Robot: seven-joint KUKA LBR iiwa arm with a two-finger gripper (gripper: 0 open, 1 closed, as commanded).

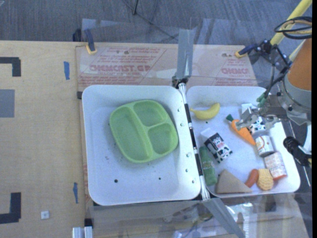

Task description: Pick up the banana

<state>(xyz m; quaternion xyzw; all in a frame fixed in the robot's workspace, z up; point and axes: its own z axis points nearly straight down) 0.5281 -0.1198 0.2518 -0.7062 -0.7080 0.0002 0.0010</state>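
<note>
Left of the pincer (pixel 253 117), the banana (pixel 206 111) lay sideways; I could not tell its grip.

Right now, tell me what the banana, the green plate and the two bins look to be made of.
Banana: likely toy plastic; smooth, evenly yellow, faint sheen.
Green plate: probably moulded plastic; uniform matte lime colour, three rounded compartments.
Left bin and right bin: seemingly thin white plastic or painted metal; smooth walls, rounded corners. Cannot tell which.

Grey carpet floor (pixel 44 9) (cables trailing) lies behind a pale wooden benchtop (pixel 34 133).
</note>
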